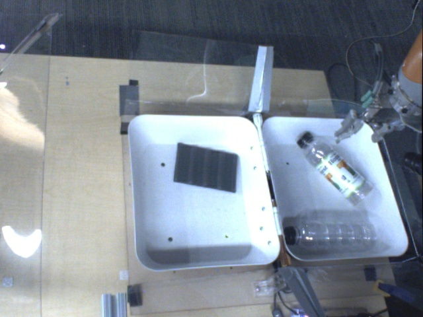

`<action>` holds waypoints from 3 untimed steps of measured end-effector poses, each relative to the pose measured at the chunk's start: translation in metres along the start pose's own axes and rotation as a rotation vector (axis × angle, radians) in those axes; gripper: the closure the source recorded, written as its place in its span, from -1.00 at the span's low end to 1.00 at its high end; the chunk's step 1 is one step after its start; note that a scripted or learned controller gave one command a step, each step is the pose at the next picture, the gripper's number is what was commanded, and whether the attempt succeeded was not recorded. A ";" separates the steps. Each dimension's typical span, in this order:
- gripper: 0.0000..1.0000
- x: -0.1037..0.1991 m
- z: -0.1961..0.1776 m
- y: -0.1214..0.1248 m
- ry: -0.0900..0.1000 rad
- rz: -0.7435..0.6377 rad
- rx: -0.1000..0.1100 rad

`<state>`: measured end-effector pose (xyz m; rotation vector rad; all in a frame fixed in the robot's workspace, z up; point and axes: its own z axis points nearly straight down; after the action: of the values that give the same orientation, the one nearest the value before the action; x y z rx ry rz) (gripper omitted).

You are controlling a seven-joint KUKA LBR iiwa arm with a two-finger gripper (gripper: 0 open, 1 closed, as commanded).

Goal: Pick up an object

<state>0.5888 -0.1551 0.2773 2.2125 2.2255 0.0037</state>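
The table (73, 177) was light wood, carrying two shallow white bins side by side. The left bin (149, 243) held a dark ribbed rectangular pad (205, 167), lying flat in its upper middle, slightly tilted, well apart from the walls. The right bin (291, 177) held two bottles. A clear empty plastic bottle (330, 233) lay on its side along the near wall, black cap pointing toward the left bin. A smaller clear bottle with a label (334, 167) lay diagonally in the upper part of that bin, black cap toward the far left, base toward the right wall. The two bottles were near each other but not touching. The arm (411, 78) came in from the right, orange band at the frame edge. The gripper (360, 125) sat over the far right corner of the right bin, near the labelled bottle but apart from it. Its fingers (346, 128) were spread apart, nothing between them.
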 end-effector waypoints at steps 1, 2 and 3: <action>-1.00 -0.021 0.099 0.036 0.001 -0.053 0.004; -1.00 0.000 0.129 0.003 0.000 -0.056 -0.001; -1.00 0.024 0.188 -0.002 -0.001 -0.170 -0.008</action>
<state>0.5877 -0.1316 0.0891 2.0115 2.4004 0.0112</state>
